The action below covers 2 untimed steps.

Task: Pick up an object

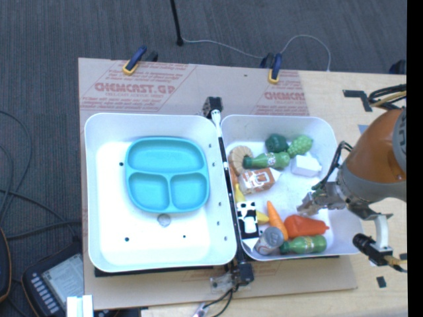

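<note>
Right bin (324,127): a cluster of toy foods is seen. A red-orange pepper-like piece (306,226) lies near the front right, touching a green, cucumber-like piece (304,245) just in front of it. An orange carrot (276,220) is set at a slant beside them, with a grey round item (268,240) at its lower end. Further back, a white block (306,166), a light green leafy piece (301,144), a dark green piece (276,142) and a brown packaged item (256,179) are noted. A black-and-white item (247,216) lies against the bin's left wall.

The hand (316,200) is seen low over the right bin, just above the red-orange piece and near the white block; nothing is visibly held, and whether it is open or closed cannot be told. The orange band of the arm (380,154) is seen over the bin's right rim.

Left bin (92,177): a blue divided tray (167,175) is seated in it. Both bins are carried on a cardboard sheet (132,84) clamped to the desk (344,84).
</note>
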Motion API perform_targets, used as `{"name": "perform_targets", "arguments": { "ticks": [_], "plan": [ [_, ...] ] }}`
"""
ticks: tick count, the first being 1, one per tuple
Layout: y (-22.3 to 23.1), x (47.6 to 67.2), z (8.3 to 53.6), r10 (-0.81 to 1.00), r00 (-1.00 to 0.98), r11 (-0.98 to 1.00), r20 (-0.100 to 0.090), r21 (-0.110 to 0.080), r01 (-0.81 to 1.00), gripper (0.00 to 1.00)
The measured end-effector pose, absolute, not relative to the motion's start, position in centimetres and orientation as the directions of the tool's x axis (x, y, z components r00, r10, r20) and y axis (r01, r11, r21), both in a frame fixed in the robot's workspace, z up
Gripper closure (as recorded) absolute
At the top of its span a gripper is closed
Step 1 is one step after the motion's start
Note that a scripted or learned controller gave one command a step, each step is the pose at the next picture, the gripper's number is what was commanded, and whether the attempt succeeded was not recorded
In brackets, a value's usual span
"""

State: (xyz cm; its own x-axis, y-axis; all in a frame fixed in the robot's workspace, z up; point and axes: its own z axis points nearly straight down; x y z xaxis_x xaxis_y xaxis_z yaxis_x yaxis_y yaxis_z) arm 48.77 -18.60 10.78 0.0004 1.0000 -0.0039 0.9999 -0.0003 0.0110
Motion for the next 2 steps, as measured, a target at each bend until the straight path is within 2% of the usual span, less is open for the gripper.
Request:
{"name": "perform_targets", "arguments": {
  "ticks": [1, 2],
  "plan": [
    [-18.59, 48.77, 10.77, 1.000, 0.001, 0.000, -0.004, 0.011, 1.000, 0.00],
    [-18.55, 48.81, 11.72, 1.000, 0.000, 0.000, -0.003, 0.011, 1.000, 1.00]
  ]
}}
